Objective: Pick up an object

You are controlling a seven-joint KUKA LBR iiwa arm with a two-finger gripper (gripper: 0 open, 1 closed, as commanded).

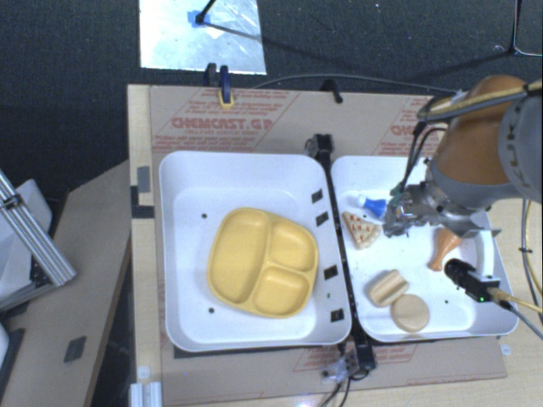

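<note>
My gripper hangs low over the right bin, near its upper middle. Just left of it lie a small blue and white object and a tan waffle-patterned wedge; whether the gripper touches either I cannot tell. An orange drumstick-shaped piece lies to the gripper's right. Nearer the front of that bin sit a tan bread roll and a round beige biscuit.
The left bin holds a yellow divided plate. A black clip rail runs between the two bins. The grey and orange arm covers the right bin's far right corner.
</note>
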